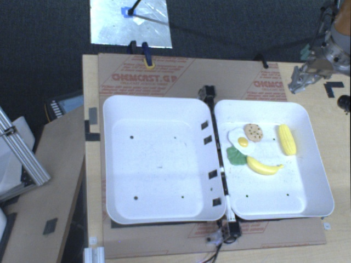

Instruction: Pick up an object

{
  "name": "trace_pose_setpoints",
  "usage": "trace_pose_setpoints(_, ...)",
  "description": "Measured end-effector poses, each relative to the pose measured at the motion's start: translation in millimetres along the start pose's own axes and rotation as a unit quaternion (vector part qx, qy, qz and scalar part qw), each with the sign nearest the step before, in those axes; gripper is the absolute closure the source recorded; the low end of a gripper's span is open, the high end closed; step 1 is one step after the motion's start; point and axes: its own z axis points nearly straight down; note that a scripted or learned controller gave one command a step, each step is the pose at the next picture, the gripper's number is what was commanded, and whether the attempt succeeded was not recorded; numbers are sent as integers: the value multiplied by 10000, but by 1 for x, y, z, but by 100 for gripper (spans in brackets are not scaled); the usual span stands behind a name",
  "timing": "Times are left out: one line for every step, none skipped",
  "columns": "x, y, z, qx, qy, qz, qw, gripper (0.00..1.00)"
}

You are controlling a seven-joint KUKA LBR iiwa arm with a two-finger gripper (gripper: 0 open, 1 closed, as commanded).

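The end effector [301, 80] hangs at the upper right, its grey wrist angled down-left.

Robotics lab: cardboard-covered tabletop [181, 73] bearing two white bins [159, 106], aluminium framing [22, 155] at left, a foil sheet [130, 15] on dark carpet [230, 10]

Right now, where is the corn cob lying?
The corn cob lies in the right bin, near its far right side, right of the cookie and above the banana.
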Motion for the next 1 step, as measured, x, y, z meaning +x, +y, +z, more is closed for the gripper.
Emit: trace_pose_setpoints(-59, -59, 13, 37, -10, 70, 10000, 100)
